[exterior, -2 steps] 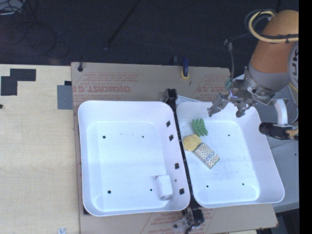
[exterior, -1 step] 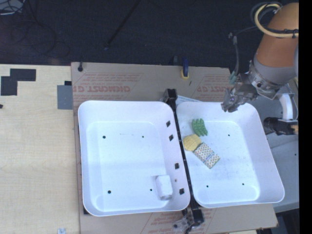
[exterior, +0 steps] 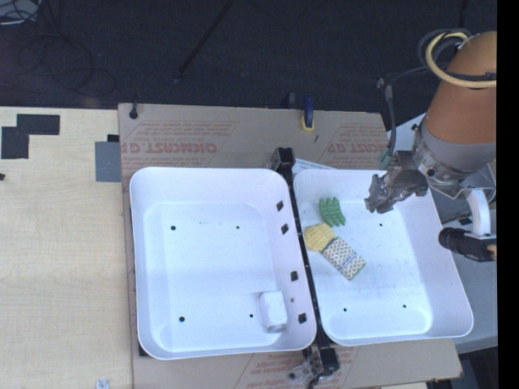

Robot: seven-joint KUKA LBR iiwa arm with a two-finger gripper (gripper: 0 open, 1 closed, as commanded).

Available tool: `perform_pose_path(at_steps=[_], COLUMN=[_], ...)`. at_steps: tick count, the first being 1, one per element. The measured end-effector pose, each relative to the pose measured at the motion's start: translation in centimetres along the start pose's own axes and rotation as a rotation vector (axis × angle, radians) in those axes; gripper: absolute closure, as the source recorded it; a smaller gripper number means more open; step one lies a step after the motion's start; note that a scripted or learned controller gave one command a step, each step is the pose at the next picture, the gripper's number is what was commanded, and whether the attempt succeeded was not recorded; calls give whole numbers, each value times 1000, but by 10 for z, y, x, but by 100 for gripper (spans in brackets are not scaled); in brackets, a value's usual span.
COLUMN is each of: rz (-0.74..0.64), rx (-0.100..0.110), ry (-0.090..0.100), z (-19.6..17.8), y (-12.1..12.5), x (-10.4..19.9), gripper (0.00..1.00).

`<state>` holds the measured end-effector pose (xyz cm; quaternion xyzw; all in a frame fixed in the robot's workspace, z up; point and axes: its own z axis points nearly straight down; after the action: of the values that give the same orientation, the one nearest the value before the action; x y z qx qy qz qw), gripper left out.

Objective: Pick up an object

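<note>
Here, pincer (exterior: 379,198) over right bin (exterior: 422,314), grip state unclear, green obj (exterior: 331,211) nearby.

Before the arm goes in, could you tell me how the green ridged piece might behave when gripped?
The green ridged piece looks small, so probably light. Its ridged outline may give uneven grip and let it twist. It lies flat, so rolling seems unlikely, though it could slide on the right bin.
</note>
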<state>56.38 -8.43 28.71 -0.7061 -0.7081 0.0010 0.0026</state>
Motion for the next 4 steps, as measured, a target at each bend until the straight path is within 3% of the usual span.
perform_pose_path(at_steps=[1, 2, 3, 4], rz=[6, -7, 12, 6], rx=[5, -5, 4, -9], ry=[0, 1, -4, -7], z=[34, -19, 29, -12], y=[-51, -89, -90, -31], x=[15, 102, 5, -55], gripper=[100, 100, 100, 100])
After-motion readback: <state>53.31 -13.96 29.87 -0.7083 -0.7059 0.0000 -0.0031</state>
